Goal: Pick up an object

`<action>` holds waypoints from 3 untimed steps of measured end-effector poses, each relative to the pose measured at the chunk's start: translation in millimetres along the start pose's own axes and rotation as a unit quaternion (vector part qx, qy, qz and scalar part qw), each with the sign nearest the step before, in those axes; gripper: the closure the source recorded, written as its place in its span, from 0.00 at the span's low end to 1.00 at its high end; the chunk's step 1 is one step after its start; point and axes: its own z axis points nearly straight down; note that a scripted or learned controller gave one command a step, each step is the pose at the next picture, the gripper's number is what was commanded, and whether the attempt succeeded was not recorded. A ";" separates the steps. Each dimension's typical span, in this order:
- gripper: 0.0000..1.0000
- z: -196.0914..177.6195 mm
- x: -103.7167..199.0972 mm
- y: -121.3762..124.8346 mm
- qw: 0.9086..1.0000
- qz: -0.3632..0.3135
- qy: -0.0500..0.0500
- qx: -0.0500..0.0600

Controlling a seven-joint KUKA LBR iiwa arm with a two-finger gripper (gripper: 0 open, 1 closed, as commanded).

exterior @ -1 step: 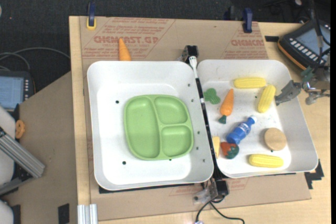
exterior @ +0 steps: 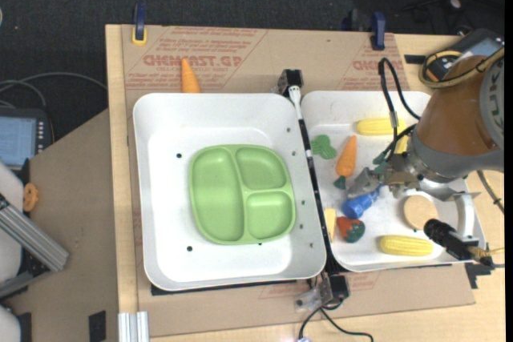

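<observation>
The right bin (exterior: 341, 106) holds several toy foods. There is a yellow corn cob (exterior: 373, 126) at the back, an orange carrot (exterior: 346, 156) and a green leafy piece (exterior: 323, 146). Nearer the front lie a blue object (exterior: 358, 205), a red and green pepper (exterior: 350, 229), a tan round piece (exterior: 418, 211), a second corn cob (exterior: 408, 245) and a yellow wedge (exterior: 329, 222). My gripper (exterior: 367, 181) hangs low in the middle of this bin, just above the blue object and below the carrot. The arm's wrist hides part of the bin behind it.
The left bin (exterior: 160, 172) carries a green divided plate (exterior: 241, 193). Another orange carrot (exterior: 189, 77) lies on the cardboard behind the left bin. Black cables (exterior: 390, 104) trail over the back of the right bin. A ridge (exterior: 306, 164) separates the bins.
</observation>
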 end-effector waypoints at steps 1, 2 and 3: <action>0.00 43.5 16.6 -6.2 1.000 0.003 -0.002 -0.005; 1.00 30.5 14.7 -4.8 1.000 0.005 -0.004 -0.009; 1.00 -64.4 86.3 21.1 1.000 -0.001 -0.004 -0.012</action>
